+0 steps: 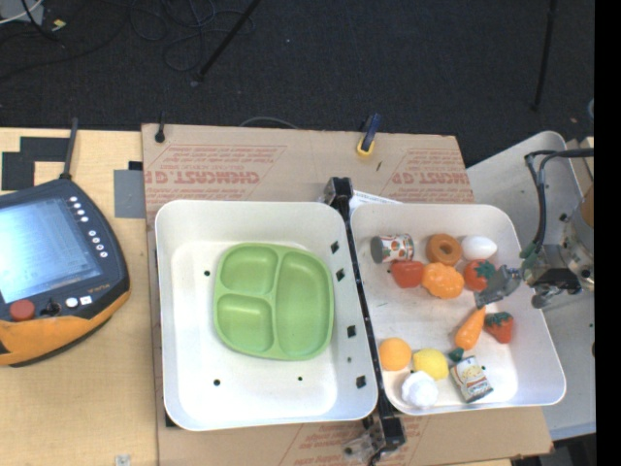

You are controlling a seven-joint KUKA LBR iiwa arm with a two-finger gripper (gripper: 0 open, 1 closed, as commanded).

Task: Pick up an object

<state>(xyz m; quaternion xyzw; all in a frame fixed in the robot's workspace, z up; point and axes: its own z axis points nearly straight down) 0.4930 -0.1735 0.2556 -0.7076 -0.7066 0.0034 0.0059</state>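
The right bin [529, 382] holds several toy foods. At the back lie a small can [393, 249], a brown donut [444, 249] and a white egg [477, 248]. In the middle are a red pepper [408, 274], an orange fruit [442, 281] and a red tomato [474, 276]. Nearer the front sit a carrot [470, 328], a strawberry [500, 326], an orange ball [395, 353], a lemon [430, 363], a white ball [419, 389] and a small carton [471, 378]. My gripper [502, 287] reaches in over the bin's right rim, beside the tomato and just above the carrot and strawberry. Nothing shows held in it.
The left bin [184, 357] holds a green divided plate [274, 301]. A teach pendant [53, 260] lies on the bench at far left. Cardboard [291, 168] lies under both bins. The arm's cables [543, 202] hang at the right.
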